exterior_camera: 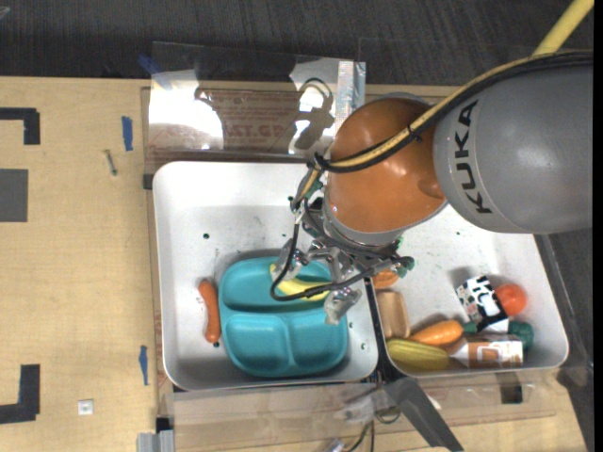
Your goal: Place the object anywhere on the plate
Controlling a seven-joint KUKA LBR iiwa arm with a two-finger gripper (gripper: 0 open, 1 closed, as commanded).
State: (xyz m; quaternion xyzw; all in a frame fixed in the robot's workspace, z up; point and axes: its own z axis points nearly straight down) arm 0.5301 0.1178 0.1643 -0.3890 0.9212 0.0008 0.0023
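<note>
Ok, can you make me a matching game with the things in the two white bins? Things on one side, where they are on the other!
Things:
1. teal plate
2. yellow banana
3. orange sausage
4. black-and-white cow toy

Places:
A. in the right bin, next to an orange ball
B. lying on the teal plate, under the arm's wrist
C. in the left bin, on the bin floor just left of the plate
D. in the left bin, near its front edge

Pairs: 1-D, 2-B, 3-C, 4-A
</note>
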